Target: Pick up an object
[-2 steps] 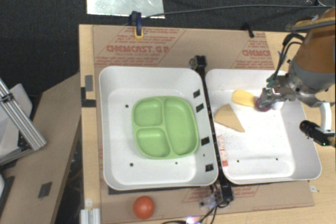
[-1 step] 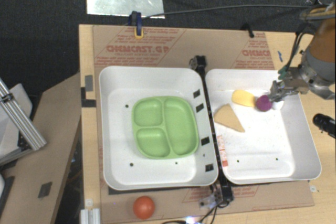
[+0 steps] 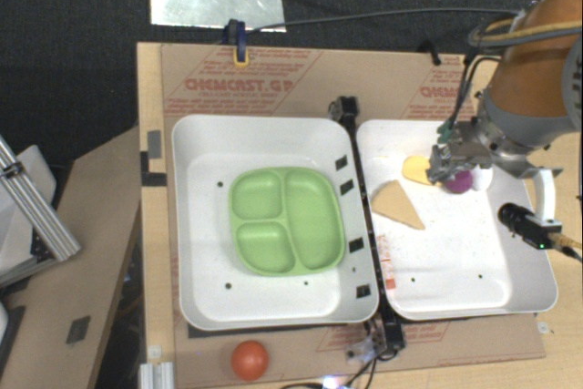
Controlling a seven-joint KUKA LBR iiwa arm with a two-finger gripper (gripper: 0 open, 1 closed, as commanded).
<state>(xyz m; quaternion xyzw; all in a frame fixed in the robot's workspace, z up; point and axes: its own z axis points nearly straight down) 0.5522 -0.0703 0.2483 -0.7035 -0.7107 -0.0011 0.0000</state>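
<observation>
Camera view: purple object [image 3: 459, 181] half-hidden behind tool [image 3: 444, 167]

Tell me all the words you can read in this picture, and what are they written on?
"CHEMCAST GP" in red letters, on the brown board under the two white bins, at its top left.
The same red print sits at the board's top right, but the arm hides part of it and I cannot read it whole.
A small red and white label lies between the bins, too small to read.
</observation>
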